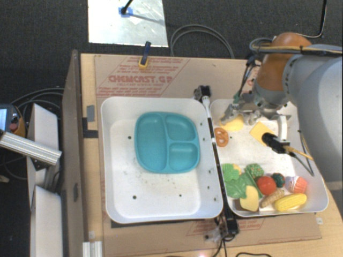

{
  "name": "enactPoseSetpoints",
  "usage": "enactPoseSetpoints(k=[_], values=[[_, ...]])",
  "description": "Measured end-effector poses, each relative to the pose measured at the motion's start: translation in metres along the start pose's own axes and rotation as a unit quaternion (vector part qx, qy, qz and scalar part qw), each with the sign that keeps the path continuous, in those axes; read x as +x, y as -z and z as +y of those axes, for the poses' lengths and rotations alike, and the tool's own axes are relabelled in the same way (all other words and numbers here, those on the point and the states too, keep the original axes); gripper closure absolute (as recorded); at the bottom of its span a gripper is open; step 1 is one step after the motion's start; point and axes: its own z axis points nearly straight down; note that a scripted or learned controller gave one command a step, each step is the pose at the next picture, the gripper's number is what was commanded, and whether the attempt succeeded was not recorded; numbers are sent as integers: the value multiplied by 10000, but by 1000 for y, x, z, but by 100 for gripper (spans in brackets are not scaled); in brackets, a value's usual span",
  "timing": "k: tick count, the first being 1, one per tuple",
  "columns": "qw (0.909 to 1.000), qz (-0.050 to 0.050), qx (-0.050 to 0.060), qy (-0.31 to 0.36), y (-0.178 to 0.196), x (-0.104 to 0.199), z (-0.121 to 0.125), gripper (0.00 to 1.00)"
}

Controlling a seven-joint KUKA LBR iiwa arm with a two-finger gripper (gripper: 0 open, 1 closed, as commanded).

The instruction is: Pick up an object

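Toy food (268, 189) crowds the right bin (321, 197); left bin (115, 197) holds a teal tray (166, 142); claw (252, 111) state unclear.

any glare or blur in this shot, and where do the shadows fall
Camera view: strong glare on the shiny sheet at the top; even light on the teal plate and left bin, with faint shadows; the arm looks slightly soft and darkens the right bin near the yellow pieces; the toy food stays sharp.
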Motion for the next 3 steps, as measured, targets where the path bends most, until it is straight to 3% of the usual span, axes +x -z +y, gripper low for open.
enactPoseSetpoints(k=[1, 2, 3], values=[[10000, -12, 21, 20, 15, -1, 1, 100], [10000, -11, 28, 26, 14, -1, 1, 0], [10000, -3, 5, 22, -1, 17, 0, 0]])
